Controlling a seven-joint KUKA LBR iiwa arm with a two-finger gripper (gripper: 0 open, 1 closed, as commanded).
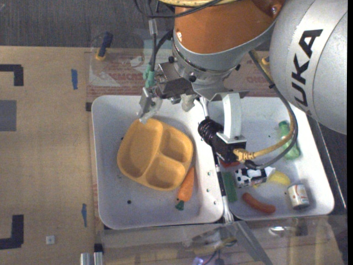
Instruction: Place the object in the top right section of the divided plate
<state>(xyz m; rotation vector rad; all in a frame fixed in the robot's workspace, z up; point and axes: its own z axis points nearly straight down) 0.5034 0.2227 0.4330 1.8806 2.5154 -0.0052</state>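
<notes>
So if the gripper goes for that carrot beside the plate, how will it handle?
The toy carrot looks like smooth moulded plastic, so probably stiff, light and a bit slippery. Its tapered, rounded body may roll or pivot if nudged off-centre. It lies against the yellow divided plate, so a push could slide it along the plate's rim.

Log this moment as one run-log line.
end effector: over divided plate's upper-left rim, left bin | plate sections: nothing in them | carrot: beside plate, lower right | sausage, can: right bin
</notes>
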